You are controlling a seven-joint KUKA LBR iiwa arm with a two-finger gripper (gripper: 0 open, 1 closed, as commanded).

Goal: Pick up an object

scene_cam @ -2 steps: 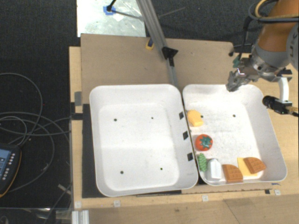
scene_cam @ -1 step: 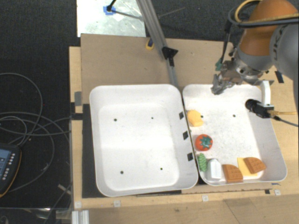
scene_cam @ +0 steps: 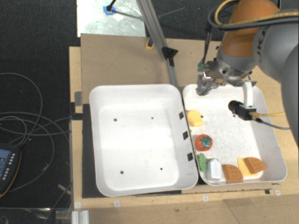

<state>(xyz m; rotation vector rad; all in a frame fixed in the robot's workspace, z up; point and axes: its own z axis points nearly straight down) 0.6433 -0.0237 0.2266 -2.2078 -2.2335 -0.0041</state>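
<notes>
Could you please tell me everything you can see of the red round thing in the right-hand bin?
The red ball-like thing looks like a toy tomato: round, glossy red, with a small green patch on top, probably plastic. It lies on the floor of the right bin, close to the left wall, between a yellow piece above and a green piece below. Nothing visibly touches it.

The arm (scene_cam: 275, 41) enters from the upper right of the frame, its grey link sloping down and left. The orange band (scene_cam: 247, 13) sits near the top, right of centre, above the grey wrist (scene_cam: 233, 64). Below the wrist, the gripper (scene_cam: 203, 88) points down and left, just right of the frame's centre.
</notes>
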